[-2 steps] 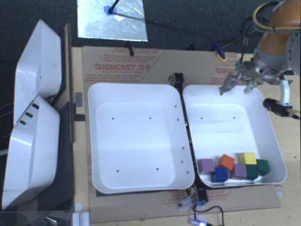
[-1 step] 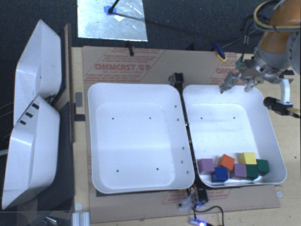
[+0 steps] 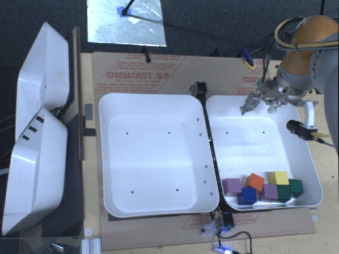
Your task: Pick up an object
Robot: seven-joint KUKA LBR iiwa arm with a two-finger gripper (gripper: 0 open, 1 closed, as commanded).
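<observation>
From my feed I see the bench (image 3: 175,67) covered with a printed cardboard sheet, dark carpet behind it, and a shiny metal plate (image 3: 126,14) lying at the far side. Two spare white tubs (image 3: 39,126) lean at the left. The left bin (image 3: 153,152) and the right bin (image 3: 262,152) sit side by side, touching along a black clip strip. The arm (image 3: 312,46) comes in from the upper right, and its gripper (image 3: 260,103) hangs over the right bin's far edge, fingers apart with nothing between them. The blocks (image 3: 263,188) cluster in that bin's near corner, well apart from the gripper: purple, blue, orange, pink, yellow and green, packed against each other.
</observation>
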